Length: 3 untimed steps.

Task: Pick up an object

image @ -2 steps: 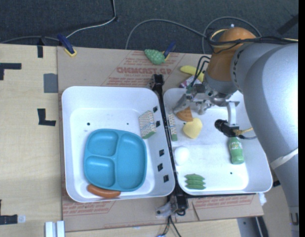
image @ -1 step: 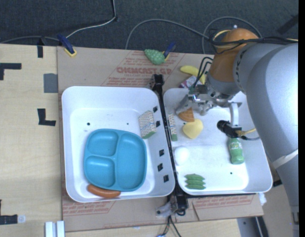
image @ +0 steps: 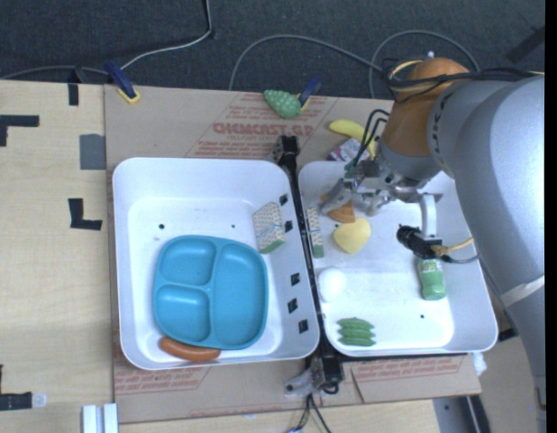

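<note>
While the gripper [image: 343,198] hovers over the small orange-brown lump [image: 342,213] in the right white bin [image: 459,327], grasp state unclear, we should descend centred, avoiding the pale yellow pear-shaped toy [image: 352,236].

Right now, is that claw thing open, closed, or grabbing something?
Gripper: cannot be told. It hangs low over the right bin, right by an orange piece and a yellow piece.

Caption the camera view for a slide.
Arm's pincer low in right bin near yellow toy; blue plate in left bin.
</note>
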Tool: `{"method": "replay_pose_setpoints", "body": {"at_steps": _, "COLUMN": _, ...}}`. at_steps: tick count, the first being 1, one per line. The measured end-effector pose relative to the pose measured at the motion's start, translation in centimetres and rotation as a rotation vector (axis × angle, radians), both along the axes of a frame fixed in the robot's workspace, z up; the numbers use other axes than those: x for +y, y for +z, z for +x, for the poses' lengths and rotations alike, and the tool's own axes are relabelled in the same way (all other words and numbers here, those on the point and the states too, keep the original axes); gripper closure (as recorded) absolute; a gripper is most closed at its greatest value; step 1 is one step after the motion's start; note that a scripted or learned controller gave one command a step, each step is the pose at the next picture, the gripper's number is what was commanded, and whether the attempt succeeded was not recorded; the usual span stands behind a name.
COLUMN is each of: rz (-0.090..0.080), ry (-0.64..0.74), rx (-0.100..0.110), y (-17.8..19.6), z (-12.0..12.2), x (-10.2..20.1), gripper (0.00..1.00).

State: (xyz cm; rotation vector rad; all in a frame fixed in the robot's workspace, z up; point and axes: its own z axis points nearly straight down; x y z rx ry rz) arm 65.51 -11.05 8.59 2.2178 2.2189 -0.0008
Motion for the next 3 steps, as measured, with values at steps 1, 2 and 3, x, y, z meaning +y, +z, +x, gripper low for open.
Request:
{"method": "replay_pose_setpoints", "body": {"at_steps": 1, "rz": 0.003, "ry": 0.002, "rx": 0.001, "y": -0.03, "z": 1.39, "x": 0.04, "gripper": 0.00}}
{"method": "replay_pose_setpoints", "body": {"at_steps": 2, "rz": 0.002, "ry": 0.001, "rx": 0.001, "y": -0.03, "z": 1.40, "x": -0.42, "gripper": 0.00}}
{"method": "replay_pose_setpoints", "body": {"at_steps": 3, "rz": 0.001, "ry": 0.003, "rx": 0.002, "y": 0.92, "z": 1.37, "x": -0.38, "gripper": 1.00}}
